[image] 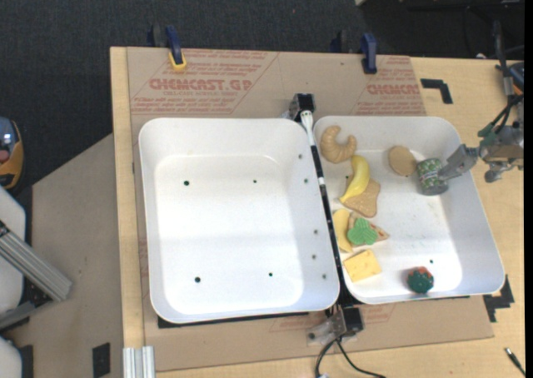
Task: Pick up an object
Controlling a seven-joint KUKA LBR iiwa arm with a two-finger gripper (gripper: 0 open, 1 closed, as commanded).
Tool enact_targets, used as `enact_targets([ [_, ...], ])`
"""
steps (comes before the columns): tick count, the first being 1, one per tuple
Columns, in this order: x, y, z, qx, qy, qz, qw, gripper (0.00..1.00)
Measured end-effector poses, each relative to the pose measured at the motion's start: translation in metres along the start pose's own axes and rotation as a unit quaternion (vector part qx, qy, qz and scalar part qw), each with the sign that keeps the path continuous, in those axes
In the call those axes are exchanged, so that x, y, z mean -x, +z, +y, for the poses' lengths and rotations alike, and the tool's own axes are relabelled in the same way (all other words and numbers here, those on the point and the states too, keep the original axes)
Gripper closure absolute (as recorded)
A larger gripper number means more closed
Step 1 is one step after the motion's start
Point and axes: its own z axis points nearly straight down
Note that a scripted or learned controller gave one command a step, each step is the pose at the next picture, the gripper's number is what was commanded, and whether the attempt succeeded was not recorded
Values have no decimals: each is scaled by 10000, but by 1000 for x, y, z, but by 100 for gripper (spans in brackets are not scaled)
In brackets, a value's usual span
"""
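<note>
Two shallow white bins are seen side by side on the table; the left white bin (225, 210) holds nothing to grasp, the right white bin (466, 235) holds all the items. Along its left wall lie a tan croissant-shaped pastry toy (337, 143), a yellow banana toy (358, 176), a flat tan biscuit-like piece (366, 199), a green leafy piece on a tan slice (362, 232) and a yellow cheese wedge (362, 266). A small red-and-green round toy (420, 281) sits near the front wall. A tan oval potato-like toy (401, 160) lies near the back, and a small green-and-white can-like object (430, 175) is just beside it.

The jaws (441, 172) are seen at the can-like object, reaching from the right; whether they are clenched on it or released cannot be told. That object is judged light, rigid and smooth, likely to roll or slip. Hold is best taken across its round sides, mid-height. The neighbouring potato toy may be nudged.
</note>
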Motion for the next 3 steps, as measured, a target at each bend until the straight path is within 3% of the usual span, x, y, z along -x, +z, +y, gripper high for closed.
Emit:
enact_targets([
  [1,-73,164,25,-3,-23,21,10000,0],
  [2,-104,155,73,36,-8,-14,10000,0],
  [3,-108,155,115,26,-8,-6,10000,0],
])
